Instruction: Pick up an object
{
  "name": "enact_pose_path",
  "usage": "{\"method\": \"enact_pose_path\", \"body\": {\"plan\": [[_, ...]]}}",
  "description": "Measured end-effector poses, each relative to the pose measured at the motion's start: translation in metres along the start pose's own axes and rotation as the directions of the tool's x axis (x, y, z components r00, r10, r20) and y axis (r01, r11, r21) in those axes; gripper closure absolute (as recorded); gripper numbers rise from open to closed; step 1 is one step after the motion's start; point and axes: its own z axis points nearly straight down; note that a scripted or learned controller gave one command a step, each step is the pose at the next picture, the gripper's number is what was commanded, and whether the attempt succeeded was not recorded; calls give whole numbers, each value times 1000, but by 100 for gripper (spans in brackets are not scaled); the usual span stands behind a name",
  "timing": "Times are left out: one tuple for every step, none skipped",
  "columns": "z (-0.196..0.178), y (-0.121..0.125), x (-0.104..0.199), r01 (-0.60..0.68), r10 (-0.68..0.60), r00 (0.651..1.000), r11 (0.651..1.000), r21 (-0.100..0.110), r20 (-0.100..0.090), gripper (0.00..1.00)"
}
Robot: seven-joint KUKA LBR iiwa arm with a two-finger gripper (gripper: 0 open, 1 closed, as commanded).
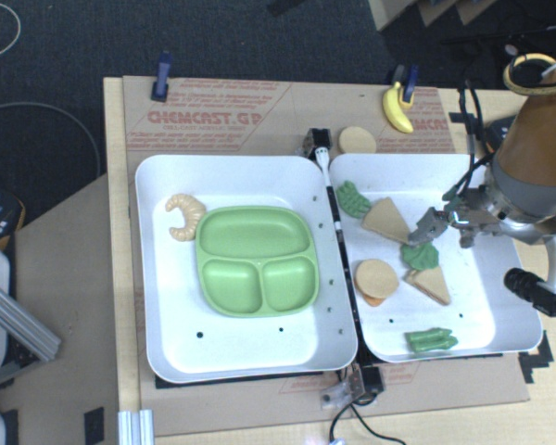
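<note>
Hand [442, 232] hovering over right bin [482, 336], fingers spread apart, gripping nothing. Closest target: green leafy piece [421, 255] sitting just below fingertips, touching tan wedge [433, 286]. Probably worth dropping straight down, straddling only green piece (wedge crowding it) before closing.

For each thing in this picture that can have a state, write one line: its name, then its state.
gripper: open, fingers spread above a green piece in the right bin
green divided plate: right way up in the left bin, compartments bare
croissant: lying beside the plate, in the left bin
banana: lying on the board outside both bins
</note>
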Motion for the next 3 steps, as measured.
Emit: {"method": "enact_pose_path", "body": {"plan": [[106,-9,-45,-1,1,1000,1000,1,0,0],[119,57,11,2,-2,1000,1000,-4,2,0],[120,-9,-4,-3,3,1000,1000,4,-1,0]]}}
